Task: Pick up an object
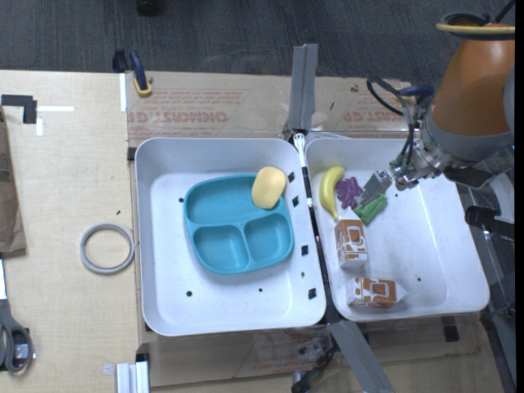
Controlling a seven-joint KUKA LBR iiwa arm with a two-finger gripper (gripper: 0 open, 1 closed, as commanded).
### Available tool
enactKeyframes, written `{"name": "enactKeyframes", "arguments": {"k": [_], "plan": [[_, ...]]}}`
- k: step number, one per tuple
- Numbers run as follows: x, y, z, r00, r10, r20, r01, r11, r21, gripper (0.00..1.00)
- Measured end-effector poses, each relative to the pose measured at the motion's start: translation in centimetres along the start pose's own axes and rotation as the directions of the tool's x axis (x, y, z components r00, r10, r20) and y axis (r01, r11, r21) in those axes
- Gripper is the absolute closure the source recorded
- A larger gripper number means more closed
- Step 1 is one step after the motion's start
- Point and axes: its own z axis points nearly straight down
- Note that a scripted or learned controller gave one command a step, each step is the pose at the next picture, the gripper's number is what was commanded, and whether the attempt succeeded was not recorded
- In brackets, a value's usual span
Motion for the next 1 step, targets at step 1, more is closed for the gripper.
{"name": "enactKeyframes", "arguments": {"k": [1], "plan": [[-1.15,-2.33,-3.75,0.998,-0.059,0.0,0.059,0.998,-0.001,0.0]]}}
